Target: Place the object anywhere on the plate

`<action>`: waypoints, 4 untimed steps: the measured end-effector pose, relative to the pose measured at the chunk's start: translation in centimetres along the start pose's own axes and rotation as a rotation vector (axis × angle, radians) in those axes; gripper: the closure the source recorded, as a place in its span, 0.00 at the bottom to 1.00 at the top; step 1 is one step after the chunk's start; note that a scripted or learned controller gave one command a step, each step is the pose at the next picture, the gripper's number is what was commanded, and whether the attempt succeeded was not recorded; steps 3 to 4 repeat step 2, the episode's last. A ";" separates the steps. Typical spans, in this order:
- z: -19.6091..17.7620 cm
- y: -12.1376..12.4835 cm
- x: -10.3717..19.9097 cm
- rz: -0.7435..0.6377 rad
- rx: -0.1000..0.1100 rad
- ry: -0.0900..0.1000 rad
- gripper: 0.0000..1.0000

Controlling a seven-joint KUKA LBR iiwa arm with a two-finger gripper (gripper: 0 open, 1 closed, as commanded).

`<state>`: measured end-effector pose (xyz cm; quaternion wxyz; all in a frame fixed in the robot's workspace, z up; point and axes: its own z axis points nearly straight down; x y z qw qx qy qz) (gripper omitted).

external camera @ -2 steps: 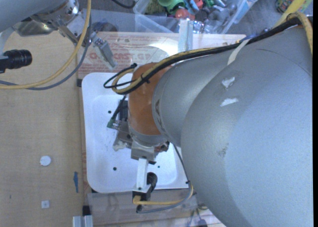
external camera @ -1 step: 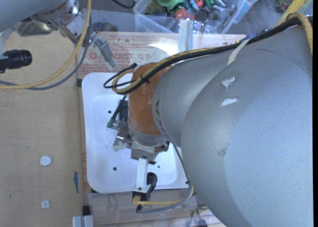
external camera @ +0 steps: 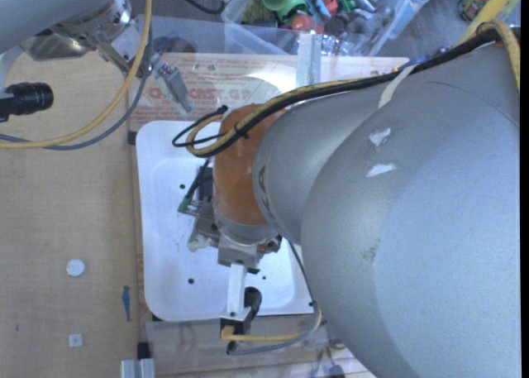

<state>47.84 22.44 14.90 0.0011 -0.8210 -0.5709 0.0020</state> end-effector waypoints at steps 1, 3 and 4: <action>0.0 0.0 0.0 0.000 0.000 0.000 0.00; 0.0 0.0 0.0 0.000 0.000 0.000 0.00; 0.0 0.0 0.0 0.000 0.000 0.000 0.00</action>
